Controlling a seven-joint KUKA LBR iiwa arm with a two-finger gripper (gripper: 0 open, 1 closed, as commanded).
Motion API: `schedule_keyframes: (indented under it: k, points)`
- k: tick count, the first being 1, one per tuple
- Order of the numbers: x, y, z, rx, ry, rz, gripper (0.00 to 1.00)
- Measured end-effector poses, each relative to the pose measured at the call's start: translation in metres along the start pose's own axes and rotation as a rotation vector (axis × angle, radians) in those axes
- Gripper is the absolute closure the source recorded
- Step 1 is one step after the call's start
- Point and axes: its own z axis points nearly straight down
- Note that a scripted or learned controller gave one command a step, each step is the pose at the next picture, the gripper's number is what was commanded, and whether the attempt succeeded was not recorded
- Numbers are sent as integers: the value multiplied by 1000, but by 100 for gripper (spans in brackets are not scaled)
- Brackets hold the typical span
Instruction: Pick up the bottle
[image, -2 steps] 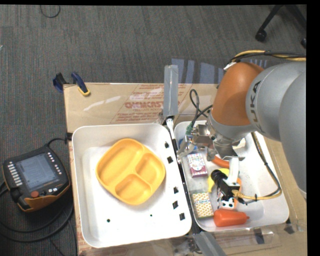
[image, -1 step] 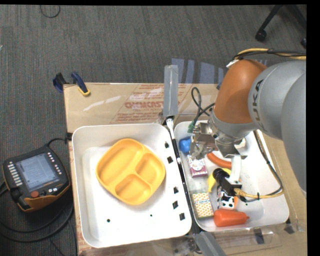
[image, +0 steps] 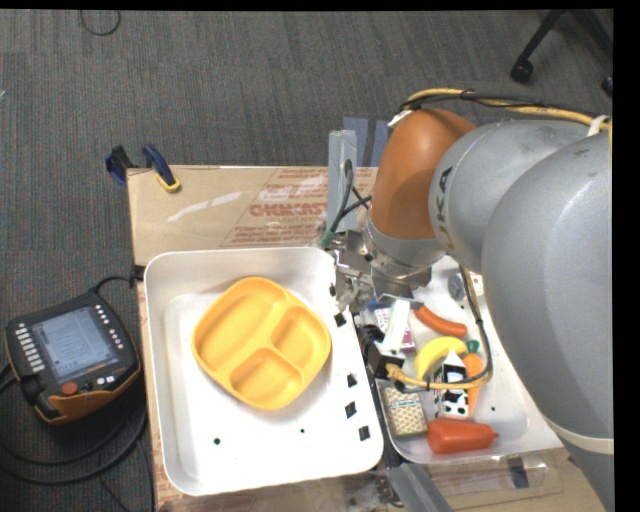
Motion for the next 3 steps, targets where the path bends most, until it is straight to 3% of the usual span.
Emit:
schedule_keyframes:
  k: [1,2,3]
  points:
    - [73,-8,-20,-1,-1,469,100]
    - [134,-1,-62,-3,1,588,100]
    - [177,-9,-1,1,-2,506,100]
